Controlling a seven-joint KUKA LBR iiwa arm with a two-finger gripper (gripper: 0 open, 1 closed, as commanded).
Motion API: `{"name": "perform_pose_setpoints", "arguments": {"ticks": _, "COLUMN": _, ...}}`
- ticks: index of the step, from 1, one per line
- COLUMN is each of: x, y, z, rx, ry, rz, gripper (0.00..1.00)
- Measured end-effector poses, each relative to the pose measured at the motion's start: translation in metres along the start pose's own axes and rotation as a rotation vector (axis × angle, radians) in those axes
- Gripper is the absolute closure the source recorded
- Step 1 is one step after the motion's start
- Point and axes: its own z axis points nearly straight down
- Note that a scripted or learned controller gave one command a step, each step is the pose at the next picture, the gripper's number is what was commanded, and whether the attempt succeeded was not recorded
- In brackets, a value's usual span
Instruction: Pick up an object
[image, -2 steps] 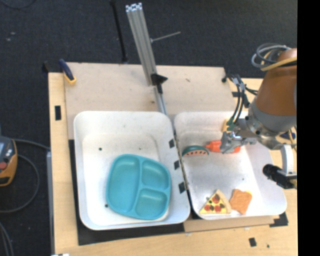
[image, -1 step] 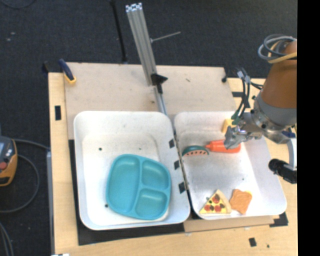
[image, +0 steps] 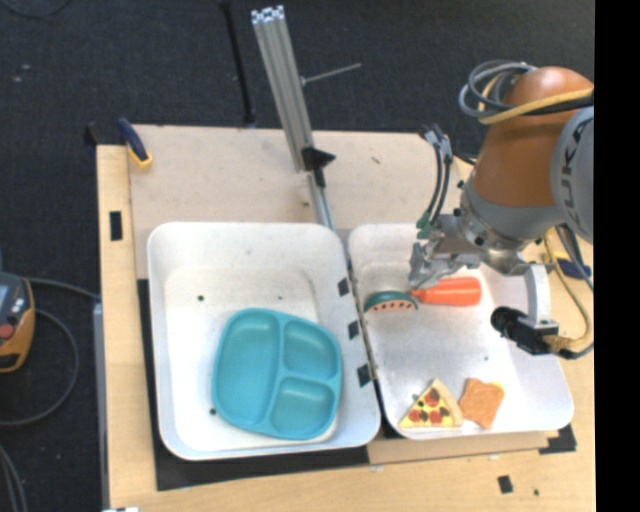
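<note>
The right bin (image: 450, 350) holds an orange carrot-like toy (image: 450, 292), a small watermelon slice (image: 388, 302), a pizza slice (image: 432, 408) and an orange toast-like piece (image: 482, 402). My gripper (image: 428, 268) hangs over the bin's upper part, right above the left end of the carrot and just right of the watermelon slice. Nothing shows between it and the bin floor as lifted. The arm's grey and orange wrist (image: 520, 170) covers the bin's far right corner.
The left bin (image: 200, 260) holds a teal divided plate (image: 278, 372). A slanted aluminium post (image: 292, 110) rises behind the bins. A black part (image: 522, 330) with cables hangs off the arm over the right bin's right side.
</note>
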Motion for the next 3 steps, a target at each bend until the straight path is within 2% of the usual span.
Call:
{"name": "perform_pose_setpoints", "arguments": {"ticks": 1, "x": 0.05, "y": 0.022, "z": 0.001, "rx": -0.001, "ry": 0.001, "rz": -0.001, "gripper": 1.0}}
{"name": "perform_pose_setpoints", "arguments": {"ticks": 3, "x": 0.126, "y": 0.081, "z": 0.034, "rx": -0.001, "ry": 0.0, "rz": 0.001, "gripper": 1.0}}
